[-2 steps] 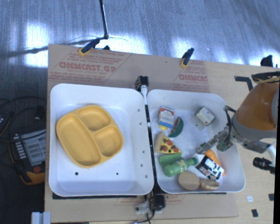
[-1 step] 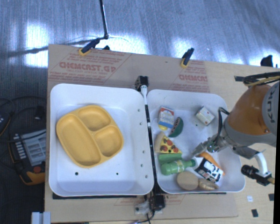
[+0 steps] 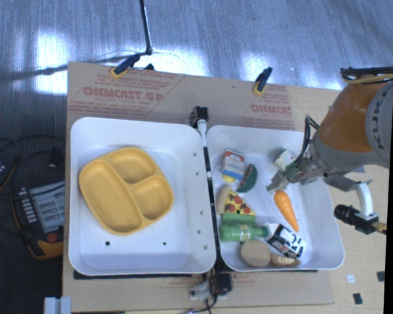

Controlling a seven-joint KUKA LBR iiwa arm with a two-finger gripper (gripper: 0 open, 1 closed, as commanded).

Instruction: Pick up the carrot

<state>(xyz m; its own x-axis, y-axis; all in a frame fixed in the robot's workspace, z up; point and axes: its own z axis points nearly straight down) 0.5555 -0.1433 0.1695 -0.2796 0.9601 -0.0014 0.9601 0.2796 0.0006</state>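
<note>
**Carrot grasp: gripper at the top end, neighbours close**

You have the small orange tapered plastic carrot (image 3: pixel 286 209) lying in the right-hand shallow white bin (image 3: pixel 333 249), at about 3 o'clock from the bin's middle, thick end toward 11 o'clock, tip toward 5 o'clock. The grey two-finger gripper (image 3: pixel 279 180) sits just at the thick end, reaching in from 2 o'clock. The fingers look slightly apart and low, but you cannot tell whether they straddle the carrot; nothing shows between them, so do not count it as held.

Risks, as judged from this frame:

- Closing on the thick end only. The body tapers, so a grip near one end may squeeze it out toward 5 o'clock or let it swing on lift.
- Fingers landing on top instead of around. That would press the carrot into the bin floor and roll it sideways.
- Neighbours. The black-and-white patterned block (image 3: pixel 288 241) lies just beside the tip at 6 o'clock; a pushed carrot would nudge it. The small white piece (image 3: pixel 285 157) at 12 o'clock sits near the fingers and could be caught.
- The green watermelon-slice toy (image 3: pixel 248 177) at 9 o'clock is clear enough for now.

The yellow three-section plastic plate (image 3: pixel 125 190) in the left bin is well apart.
</note>
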